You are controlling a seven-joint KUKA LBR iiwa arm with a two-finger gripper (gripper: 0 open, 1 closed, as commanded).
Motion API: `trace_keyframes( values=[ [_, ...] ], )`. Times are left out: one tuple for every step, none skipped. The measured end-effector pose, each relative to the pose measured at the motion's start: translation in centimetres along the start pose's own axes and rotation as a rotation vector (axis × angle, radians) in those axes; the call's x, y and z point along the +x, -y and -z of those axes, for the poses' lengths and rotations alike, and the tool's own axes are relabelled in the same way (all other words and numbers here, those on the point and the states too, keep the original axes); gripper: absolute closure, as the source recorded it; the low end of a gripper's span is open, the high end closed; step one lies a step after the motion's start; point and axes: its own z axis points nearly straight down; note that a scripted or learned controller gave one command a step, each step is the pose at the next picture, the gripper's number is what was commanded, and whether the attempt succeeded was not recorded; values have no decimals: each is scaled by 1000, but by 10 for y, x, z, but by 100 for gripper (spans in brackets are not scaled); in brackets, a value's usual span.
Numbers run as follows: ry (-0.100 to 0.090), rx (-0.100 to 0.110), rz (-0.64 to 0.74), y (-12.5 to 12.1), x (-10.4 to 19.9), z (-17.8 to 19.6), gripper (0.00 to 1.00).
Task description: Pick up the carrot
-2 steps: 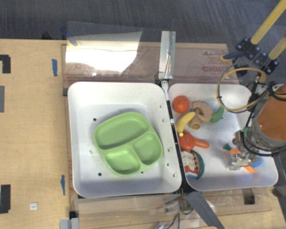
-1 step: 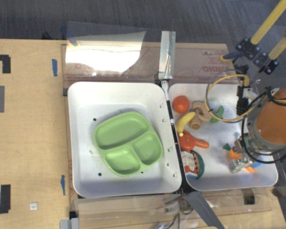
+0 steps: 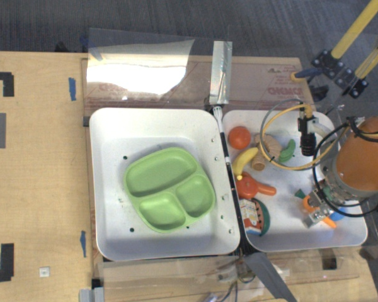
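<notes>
Carrot [image 3: 254, 186]: lying at the left side of the right bin [image 3: 349, 234], close against the divider edge, just below the banana [image 3: 244, 160] and just above a round package [image 3: 257, 216].
Gripper [image 3: 316, 207]: hanging over the right bin's lower right, well apart from the carrot; whether it is released or clenched, cannot tell.
Open room: bare white floor lying between carrot and gripper.
Left bin [image 3: 107, 168]: holding a green plate [image 3: 170, 189], with bare margins all around it.

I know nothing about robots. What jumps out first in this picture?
A bright green divided plate sits alone in the left bin. The right bin holds a jumble of toy food: an orange tomato, a banana and a carrot, with the arm's orange band above.
</notes>
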Motion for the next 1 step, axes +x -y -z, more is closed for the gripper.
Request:
trace_keyframes(
  values=[
    [-1,-7,488,3,-12,0,100]
  ],
)
